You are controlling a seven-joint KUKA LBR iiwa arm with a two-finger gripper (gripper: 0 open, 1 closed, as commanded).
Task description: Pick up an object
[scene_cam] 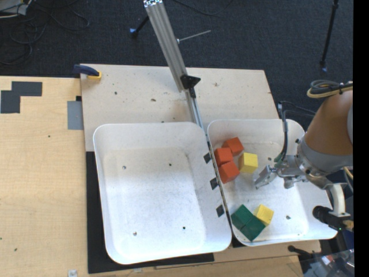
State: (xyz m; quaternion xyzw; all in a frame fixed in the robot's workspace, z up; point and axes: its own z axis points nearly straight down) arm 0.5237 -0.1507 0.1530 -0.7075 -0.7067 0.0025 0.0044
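Note:
The right bin (pixel 291 223) holds three orange blocks (pixel 228 171) clustered at its left wall. A yellow block (pixel 249 161) sits just right of them. Two green blocks (pixel 243 216) and a second yellow block (pixel 264 214) lie near the front edge. My gripper (pixel 263 178) hangs low over the middle of the right bin, a little right of and below the upper yellow block. It is open and nothing sits between its fingers. The arm comes in from the right, its orange band (pixel 331 126) above the wrist.
The left bin (pixel 150 189) lies beside the right one, split off by a shared wall with black clips (pixel 211 182). A slanted aluminium rail (pixel 170 45) rises behind the bins. Cables hang near the wrist (pixel 283 137).

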